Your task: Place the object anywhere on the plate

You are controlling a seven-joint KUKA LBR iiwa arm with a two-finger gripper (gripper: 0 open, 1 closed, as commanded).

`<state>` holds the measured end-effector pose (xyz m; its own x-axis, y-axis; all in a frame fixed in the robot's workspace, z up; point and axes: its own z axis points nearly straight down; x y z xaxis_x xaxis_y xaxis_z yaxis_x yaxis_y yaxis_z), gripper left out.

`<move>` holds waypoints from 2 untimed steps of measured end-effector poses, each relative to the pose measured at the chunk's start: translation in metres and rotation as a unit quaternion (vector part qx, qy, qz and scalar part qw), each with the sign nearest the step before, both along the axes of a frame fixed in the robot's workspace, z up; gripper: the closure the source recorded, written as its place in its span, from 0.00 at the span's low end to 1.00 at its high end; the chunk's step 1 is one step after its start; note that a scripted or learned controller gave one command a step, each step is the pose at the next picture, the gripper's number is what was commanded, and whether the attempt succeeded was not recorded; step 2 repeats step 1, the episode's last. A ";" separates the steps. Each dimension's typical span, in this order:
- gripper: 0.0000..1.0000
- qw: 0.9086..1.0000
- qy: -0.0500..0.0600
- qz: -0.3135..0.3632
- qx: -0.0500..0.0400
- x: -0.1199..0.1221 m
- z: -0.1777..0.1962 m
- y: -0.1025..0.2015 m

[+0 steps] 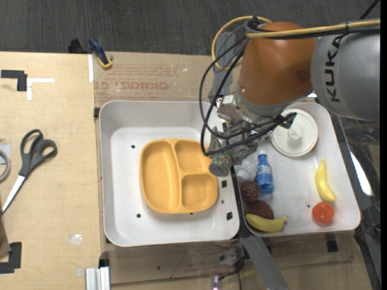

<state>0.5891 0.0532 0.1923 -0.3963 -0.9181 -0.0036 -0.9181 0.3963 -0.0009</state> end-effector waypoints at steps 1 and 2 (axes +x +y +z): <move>0.00 1.000 0.000 0.000 0.000 0.000 0.000 0.000; 0.00 1.000 0.000 0.000 0.000 0.000 0.000 0.000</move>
